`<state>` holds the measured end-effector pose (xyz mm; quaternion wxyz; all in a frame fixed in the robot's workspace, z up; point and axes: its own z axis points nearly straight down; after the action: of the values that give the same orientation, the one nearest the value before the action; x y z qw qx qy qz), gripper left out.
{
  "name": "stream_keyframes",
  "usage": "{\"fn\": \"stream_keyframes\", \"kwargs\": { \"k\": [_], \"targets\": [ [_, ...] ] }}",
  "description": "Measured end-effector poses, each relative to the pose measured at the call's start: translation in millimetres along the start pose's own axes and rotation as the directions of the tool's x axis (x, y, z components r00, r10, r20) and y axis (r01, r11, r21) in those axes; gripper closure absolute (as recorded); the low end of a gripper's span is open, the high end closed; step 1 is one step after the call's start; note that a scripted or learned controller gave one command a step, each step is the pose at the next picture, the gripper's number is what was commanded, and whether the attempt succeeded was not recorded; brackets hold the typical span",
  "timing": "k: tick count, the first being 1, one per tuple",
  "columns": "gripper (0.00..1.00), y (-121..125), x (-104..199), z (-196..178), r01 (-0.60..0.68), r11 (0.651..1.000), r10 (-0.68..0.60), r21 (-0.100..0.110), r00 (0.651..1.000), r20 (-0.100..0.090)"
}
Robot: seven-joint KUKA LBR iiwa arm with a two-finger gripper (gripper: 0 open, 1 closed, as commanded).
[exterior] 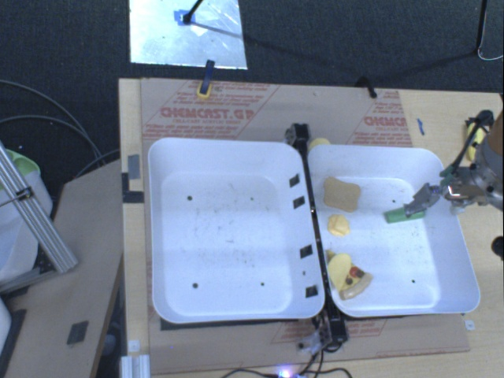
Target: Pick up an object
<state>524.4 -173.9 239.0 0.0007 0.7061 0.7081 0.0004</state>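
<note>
At the far left of the frame, an aluminium frame rail (35, 211) ran slantwise past a pale green object (24, 166) of unclear kind. Above centre-left, a shiny metal sheet (187, 20) lay on the dark floor. The bench (260, 105) carried a printed cardboard sheet under both bins.

The left bin (228, 231) occupied the centre-left of the frame; its floor was scuffed with dark specks. Black clips (303, 227) ran down the seam where the two bins met.

The right bin (445, 278) held all the loose items, grouped on its left side. A tan sponge-like block (342, 193) lay in its upper left part. Just below it, apart, sat a small yellow lump (339, 225). Further down, near the bin's lower left corner, lay a yellow toy with red and dark markings (349, 276). A small yellow object (319, 142) rested outside the bin at its upper left rim.

Toward the right of the bin, a green flat piece (403, 214) lay over the floor, touching or just under the pincer tips; contact could not be confirmed. The pincer (421, 201) reached in from the right edge of the frame, pointing left and down. Whether it was spread or closed could not be told, and no item was seen between its tips. The grey arm (480, 183) extended off the right edge.
</note>
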Motion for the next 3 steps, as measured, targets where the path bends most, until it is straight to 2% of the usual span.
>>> {"fn": "stream_keyframes", "kwargs": {
  "k": [1,2,3],
  "targets": [
    [0.00,75,90,162,0.010,1.000,-0.010,0.000,1.000,-0.004],
    [1.00,75,83,144,0.001,1.000,-0.001,-0.003,1.000,-0.001],
    [1.00,94,85,150,0.002,1.000,-0.002,-0.003,1.000,0.000]
  ]
}}
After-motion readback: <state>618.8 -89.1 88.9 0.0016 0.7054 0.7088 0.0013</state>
